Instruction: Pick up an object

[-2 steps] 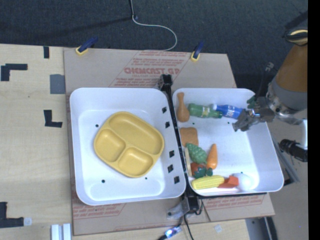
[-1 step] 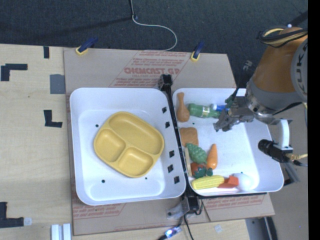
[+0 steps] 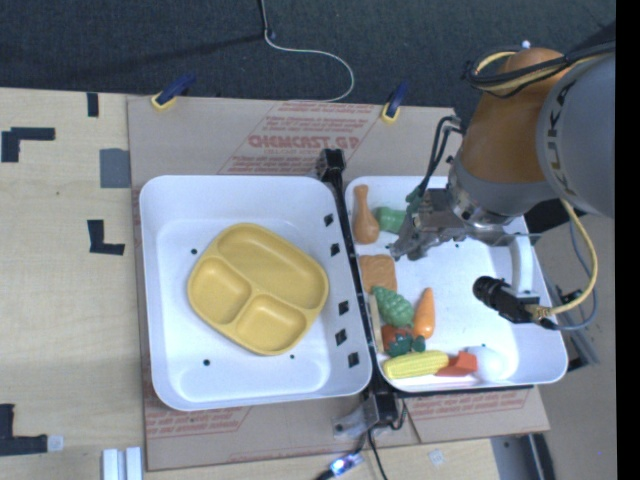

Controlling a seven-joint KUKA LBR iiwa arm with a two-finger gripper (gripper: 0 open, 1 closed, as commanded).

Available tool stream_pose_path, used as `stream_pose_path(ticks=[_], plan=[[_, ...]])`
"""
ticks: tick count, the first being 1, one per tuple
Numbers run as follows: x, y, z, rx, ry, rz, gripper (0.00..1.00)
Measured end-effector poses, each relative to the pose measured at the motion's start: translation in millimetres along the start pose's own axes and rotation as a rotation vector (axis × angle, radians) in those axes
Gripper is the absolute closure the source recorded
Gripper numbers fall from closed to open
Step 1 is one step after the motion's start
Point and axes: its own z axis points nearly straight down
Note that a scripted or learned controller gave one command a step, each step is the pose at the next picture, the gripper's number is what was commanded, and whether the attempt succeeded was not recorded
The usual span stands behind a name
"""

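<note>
A cardboard sheet [image 3: 300,138] covers the wooden bench [image 3: 60,268], with dark carpet [image 3: 120,18] beyond it.

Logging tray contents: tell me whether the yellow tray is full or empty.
Empty: the yellow tray in the left bin shows all three compartments bare.

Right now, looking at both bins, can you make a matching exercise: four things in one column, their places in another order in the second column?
Things:
1. yellow tray
2. corn cob
3. carrot
4. gripper

Places:
A. near edge of the right bin
B. left bin
C. over the far part of the right bin
D. middle of the right bin

Pairs: 1-B, 2-A, 3-D, 4-C
</note>
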Motion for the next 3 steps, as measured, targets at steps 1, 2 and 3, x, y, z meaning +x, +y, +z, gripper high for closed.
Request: stream_pose_path(ticks=[1,2,3], plan=[[26.9,10.1,12.7,0.002,-0.002,0.005,1.0],[23.3,-8.4,12.8,0.002,-0.003,0.007,1.0],[23.4,1.6,3.6,-0.001,-0.002,0.007,1.0]])
